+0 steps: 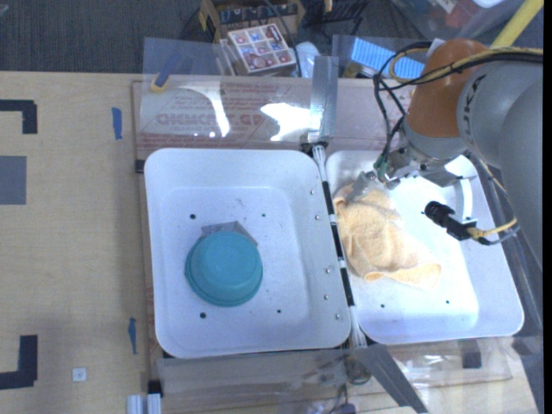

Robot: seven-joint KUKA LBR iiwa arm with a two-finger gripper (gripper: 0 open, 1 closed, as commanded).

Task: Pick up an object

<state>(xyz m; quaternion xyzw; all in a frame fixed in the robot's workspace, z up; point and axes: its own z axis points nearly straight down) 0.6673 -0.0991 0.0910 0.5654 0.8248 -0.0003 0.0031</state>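
Yellow cloth (384,240): you see it crumpled in the right bin (483,317), against that bin's left wall, its upper edge lifted toward the gripper (373,182). The gripper sits at the cloth's top corner; whether its tips are apart, together or pinching fabric you cannot tell, since glare and the wrist's bulk obscure them. The arm (483,102) is cut off at the right edge. In the left bin (172,179) rests a teal bowl (224,268), upside down, over a grey scrap (226,229) that is partly hidden.
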